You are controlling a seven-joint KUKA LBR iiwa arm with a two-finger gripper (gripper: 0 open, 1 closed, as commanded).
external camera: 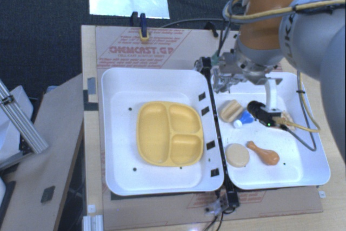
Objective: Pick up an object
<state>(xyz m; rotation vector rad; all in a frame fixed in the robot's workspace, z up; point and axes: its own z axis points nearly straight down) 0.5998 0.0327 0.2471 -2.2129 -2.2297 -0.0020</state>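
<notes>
My gripper (220, 84) hangs over the far left corner of the right bin (311, 162), close to the divider between the two bins. Just below it in that bin lies a tan bread-like piece (231, 110), and a small blue and white object (243, 119) rests beside that piece. Nearer the front are a round beige biscuit (237, 154) and a brown drumstick (263, 153). Nothing shows between the gripper and these objects.
The left bin (116, 132) holds a yellow divided plate (170, 133). The grey arm with its orange band (270, 2) covers the far right of the right bin. A cardboard sheet (140, 46) lies behind the bins.
</notes>
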